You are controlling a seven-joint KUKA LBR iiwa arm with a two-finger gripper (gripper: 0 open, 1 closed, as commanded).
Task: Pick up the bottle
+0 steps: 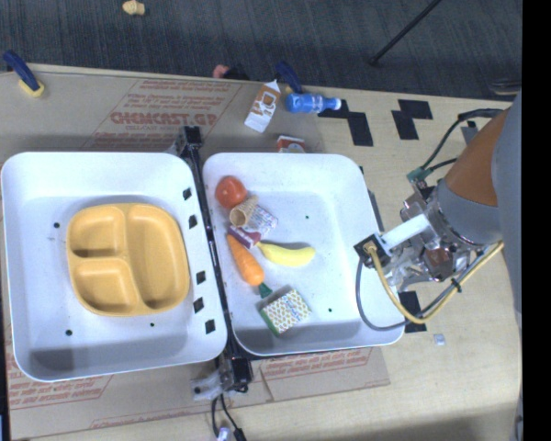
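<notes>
A small blue bottle [305, 104] lies on its side on the bench behind the right bin [344, 168], outside it. The gripper [419, 266] hangs over the bench just past that bin's right rim, far from the bottle, with cables looping under it. In the right bin lie a red tomato [230, 191], a cone-shaped toy [243, 213], a small dark red and white packet [245, 237], a banana [287, 254], a carrot [248, 265] and a green checkered block [286, 310].
The left bin [37, 182] holds a yellow divided plate [129, 257]. A small carton [263, 107] and a red-white item [290, 142] lie on the cardboard behind the right bin. Black clips [192, 139] join the two bins.
</notes>
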